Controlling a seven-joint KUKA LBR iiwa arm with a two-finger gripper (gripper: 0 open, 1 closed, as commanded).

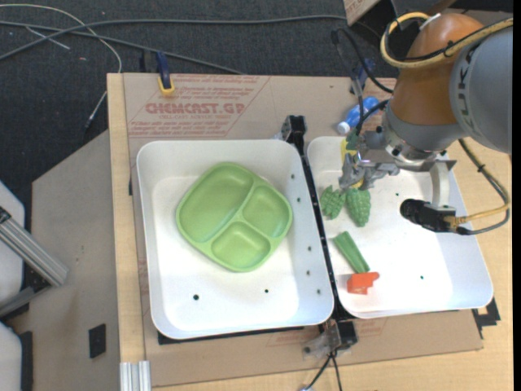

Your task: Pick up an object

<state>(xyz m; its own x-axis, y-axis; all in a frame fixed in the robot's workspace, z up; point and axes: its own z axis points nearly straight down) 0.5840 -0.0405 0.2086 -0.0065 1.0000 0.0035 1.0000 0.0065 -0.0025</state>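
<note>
Hovering at the upper left of the right bin (pixel 456 292), my tool (pixel 356 177) sits just above two bumpy green toys. One toy (pixel 359 206) lies right under the tool's tip, and the other toy (pixel 331 203) lies just to its left, close to the bin's left wall. I cannot tell whether my tool is open or closed, nor whether it touches either toy. Lower in the same bin a flat green bar (pixel 352 252) lies at a slant, and a small orange piece (pixel 362 281) sits just below its lower end. The left bin (pixel 212 308), in the middle of the frame, holds a green divided plate (pixel 234 215). Both bins rest on a cardboard sheet (pixel 195 108) on the counter. A blue thing (pixel 358 114) lies past the right bin's top edge.
</note>
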